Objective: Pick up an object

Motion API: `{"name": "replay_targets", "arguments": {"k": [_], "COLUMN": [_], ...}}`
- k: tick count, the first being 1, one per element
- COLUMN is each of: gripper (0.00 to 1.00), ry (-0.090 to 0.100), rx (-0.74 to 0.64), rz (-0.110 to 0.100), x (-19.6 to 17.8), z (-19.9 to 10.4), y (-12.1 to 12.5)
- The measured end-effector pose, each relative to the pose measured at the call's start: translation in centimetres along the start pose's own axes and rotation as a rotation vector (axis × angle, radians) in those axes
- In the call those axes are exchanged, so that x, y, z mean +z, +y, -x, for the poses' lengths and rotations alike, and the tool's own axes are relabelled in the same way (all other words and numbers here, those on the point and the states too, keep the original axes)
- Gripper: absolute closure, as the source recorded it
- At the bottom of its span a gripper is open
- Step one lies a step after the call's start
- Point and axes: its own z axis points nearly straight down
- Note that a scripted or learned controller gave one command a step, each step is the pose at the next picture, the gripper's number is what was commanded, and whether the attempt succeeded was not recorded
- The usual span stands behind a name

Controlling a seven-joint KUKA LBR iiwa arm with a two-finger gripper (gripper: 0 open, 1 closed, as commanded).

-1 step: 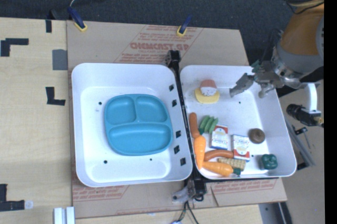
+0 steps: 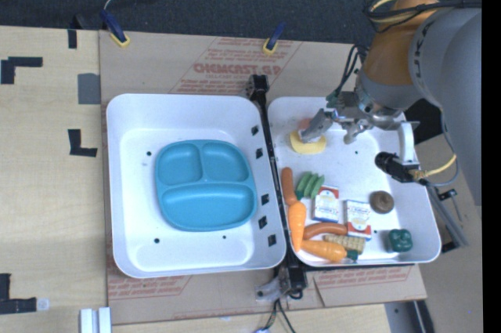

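1. Jaws [image 2: 327, 125]: spread open, gripping nothing; we see one finger low beside the yellow piece [image 2: 307, 142].
2. Yellow piece: at the far end of the right bin [image 2: 427, 202], the likely target.
3. Risk: we judge an off-centre closure could nudge it aside.
4. Left bin [image 2: 125, 167]: holds a blue tray [image 2: 206, 185].

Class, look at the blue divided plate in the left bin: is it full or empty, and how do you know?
Empty. The blue divided plate lies flat in the left bin, and all three compartments show bare blue surface with no food in them.
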Motion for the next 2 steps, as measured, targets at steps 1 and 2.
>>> {"name": "replay_targets", "arguments": {"k": [1, 2], "gripper": [0.00, 1.00], "ry": [-0.002, -0.003], "rx": [0.000, -0.001], "rz": [0.005, 0.004], "x": [6.90, 5.94], "z": [-0.29, -0.32], "y": [4.66, 4.66]}}
